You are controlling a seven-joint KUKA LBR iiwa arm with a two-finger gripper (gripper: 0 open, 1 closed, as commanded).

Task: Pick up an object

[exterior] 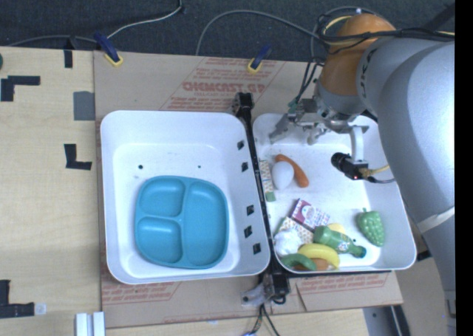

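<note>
Gripper [295, 126] is hovering over right bin [392, 201], nothing visibly between its fingers; jaw state I cannot tell. Carrot [293, 168], egg [283, 174] (touching) are lying unpicked; the pick is not yet done.

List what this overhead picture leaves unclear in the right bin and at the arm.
- Tool: small and blurred under the wrist, camera view.
- Pile at the right bin's front: the banana and green bottle overlap the items beneath, hiding what those are.
- Carton: print too small to read.
- Arm: cut off by the right edge.
</note>
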